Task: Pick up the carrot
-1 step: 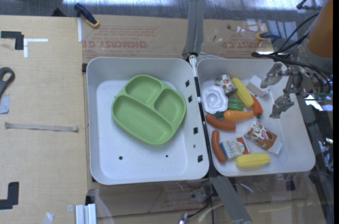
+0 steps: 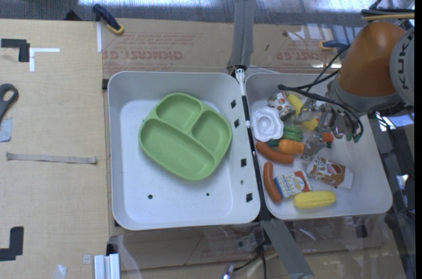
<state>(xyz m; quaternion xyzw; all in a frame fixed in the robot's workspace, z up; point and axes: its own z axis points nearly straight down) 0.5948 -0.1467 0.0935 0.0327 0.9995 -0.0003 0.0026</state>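
the arm (image 2: 376, 60) reaches in from the right and hangs over the right bin (image 2: 369, 202), with the gripper (image 2: 324, 131) low among the toy food near the bin's middle. whether it is spread or closed cannot be told; wires and the wrist hide its tip, and nothing can be seen held in it.

the carrot (image 2: 291, 147) lies in the right bin, just left of and slightly below the gripper, very near it and possibly touching. it is an orange piece with green (image 2: 293, 134) at its upper side. its long axis looks to run roughly left to right, tilted a little, but neighbouring pieces crowd it and the ends are not clear. judgement: the coming move needs a short shift to the left and down, with the closing direction set across that axis.

contents of the right bin:
- a white cup-like piece (image 2: 266, 124) at the left wall.
- a red sausage (image 2: 273, 154) beside the carrot's lower left, and a second one (image 2: 269, 180) below it, lying lengthwise.
- a small printed carton (image 2: 291, 185) and a corn cob (image 2: 314, 199) near the front.
- a brown and white packet (image 2: 326, 172) below the gripper.
- yellow and printed pieces (image 2: 290, 103) at the back.

the left bin (image 2: 125, 159) holds a green divided plate (image 2: 185, 136) with nothing in its three compartments.

risk: the crowding may lead the gripper onto a sausage instead.
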